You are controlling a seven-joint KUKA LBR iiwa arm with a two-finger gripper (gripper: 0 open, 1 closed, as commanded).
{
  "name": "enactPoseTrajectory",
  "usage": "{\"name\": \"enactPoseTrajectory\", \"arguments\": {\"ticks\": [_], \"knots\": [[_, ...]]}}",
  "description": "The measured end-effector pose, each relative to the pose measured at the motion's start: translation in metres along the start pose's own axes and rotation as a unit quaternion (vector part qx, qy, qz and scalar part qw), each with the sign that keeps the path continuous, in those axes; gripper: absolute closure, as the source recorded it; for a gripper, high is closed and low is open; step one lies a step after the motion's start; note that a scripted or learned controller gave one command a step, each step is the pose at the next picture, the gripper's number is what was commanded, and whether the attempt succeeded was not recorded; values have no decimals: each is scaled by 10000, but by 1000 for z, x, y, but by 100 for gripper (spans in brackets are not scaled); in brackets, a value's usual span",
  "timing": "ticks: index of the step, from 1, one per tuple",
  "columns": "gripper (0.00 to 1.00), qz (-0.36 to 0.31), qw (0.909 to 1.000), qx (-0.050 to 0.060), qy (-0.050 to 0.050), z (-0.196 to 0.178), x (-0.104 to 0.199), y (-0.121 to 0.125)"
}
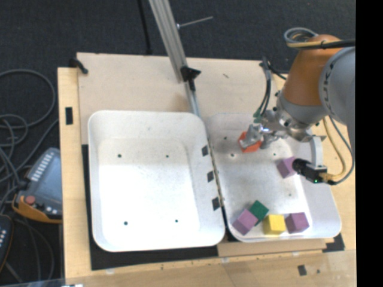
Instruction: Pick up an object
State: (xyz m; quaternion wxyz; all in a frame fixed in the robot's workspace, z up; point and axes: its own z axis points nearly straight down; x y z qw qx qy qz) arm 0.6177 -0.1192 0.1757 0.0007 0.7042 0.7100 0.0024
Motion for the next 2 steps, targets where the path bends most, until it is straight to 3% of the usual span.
{"name": "enactPoseTrajectory", "arguments": {"ticks": [1, 2], "knots": [[100, -8, 10000, 5, 4, -22, 79, -5], [100, -10, 10000, 19, 5, -20, 176, 19]]}}
